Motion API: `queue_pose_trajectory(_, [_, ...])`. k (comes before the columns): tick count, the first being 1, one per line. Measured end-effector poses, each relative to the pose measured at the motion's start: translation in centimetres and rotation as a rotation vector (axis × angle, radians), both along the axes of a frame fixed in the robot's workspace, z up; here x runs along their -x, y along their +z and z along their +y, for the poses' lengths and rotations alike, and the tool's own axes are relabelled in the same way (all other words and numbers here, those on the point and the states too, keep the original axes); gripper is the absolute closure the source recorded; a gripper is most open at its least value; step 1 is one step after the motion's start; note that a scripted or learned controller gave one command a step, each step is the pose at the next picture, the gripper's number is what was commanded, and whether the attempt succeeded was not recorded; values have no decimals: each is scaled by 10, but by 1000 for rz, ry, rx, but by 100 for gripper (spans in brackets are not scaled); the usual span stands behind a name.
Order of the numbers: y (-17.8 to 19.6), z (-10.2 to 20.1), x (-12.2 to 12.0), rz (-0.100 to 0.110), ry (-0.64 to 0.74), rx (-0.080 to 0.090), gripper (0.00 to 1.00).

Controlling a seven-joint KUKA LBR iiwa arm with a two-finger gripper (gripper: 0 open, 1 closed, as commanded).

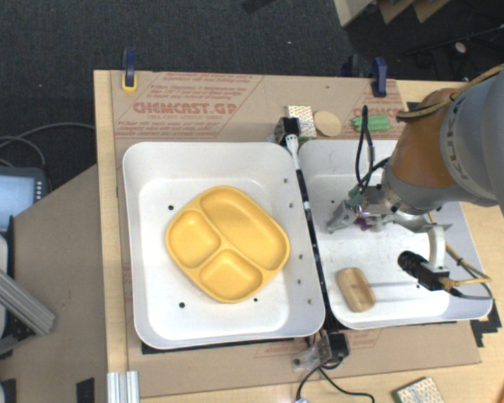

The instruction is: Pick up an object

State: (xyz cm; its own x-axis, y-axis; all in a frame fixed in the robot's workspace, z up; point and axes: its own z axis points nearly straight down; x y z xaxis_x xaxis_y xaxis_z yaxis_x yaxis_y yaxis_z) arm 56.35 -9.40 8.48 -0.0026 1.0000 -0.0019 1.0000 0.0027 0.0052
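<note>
Left white bin [143, 250] touching right white bin [395, 306]; cardboard sheet [185, 107] beneath; blue clamp [130, 67] at far-left corner.

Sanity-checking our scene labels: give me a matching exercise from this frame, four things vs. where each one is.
Things
1. yellow divided plate
2. tan wooden block
3. green object
4. gripper

Places
A. outside the bins, on the board above the right bin in the view
B. in the left bin, around its middle
C. over the middle of the right bin
D. in the right bin, towards its lower left corner in the view

Pairs: 1-B, 2-D, 3-A, 4-C
</note>
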Motion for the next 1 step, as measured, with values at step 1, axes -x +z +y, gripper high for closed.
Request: queue_pose_trajectory(1, [0,-47,-47,-1,-2,1,0])
